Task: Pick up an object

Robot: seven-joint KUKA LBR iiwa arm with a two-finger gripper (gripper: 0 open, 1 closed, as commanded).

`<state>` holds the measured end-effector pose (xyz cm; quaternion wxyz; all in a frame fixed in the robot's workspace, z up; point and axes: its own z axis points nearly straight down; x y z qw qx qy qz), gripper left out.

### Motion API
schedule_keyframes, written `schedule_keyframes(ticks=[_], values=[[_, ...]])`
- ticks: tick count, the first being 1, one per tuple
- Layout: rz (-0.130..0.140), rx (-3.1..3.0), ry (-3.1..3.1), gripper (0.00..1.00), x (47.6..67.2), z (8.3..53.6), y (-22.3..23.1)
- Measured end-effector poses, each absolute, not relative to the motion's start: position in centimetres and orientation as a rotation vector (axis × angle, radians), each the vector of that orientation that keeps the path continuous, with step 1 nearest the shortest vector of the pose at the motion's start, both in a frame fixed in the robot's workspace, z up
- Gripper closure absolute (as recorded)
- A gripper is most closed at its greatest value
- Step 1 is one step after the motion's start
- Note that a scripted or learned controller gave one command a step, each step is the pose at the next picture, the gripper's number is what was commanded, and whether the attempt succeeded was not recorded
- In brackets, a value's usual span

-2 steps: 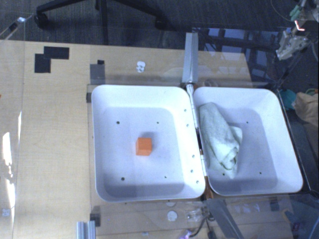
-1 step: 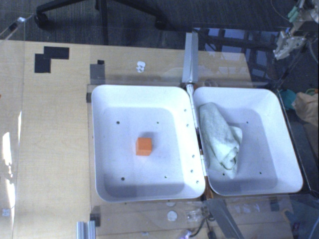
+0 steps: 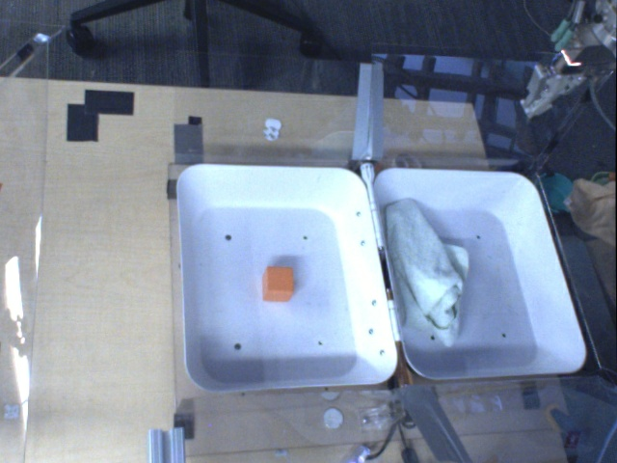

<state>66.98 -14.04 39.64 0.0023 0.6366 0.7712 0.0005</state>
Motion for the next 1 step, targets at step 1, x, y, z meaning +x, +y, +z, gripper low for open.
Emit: schedule_keyframes(ticks=[1], values=[[0.004, 1.974, 2.438, 1.00, 66.95, 39.85, -10.78]])
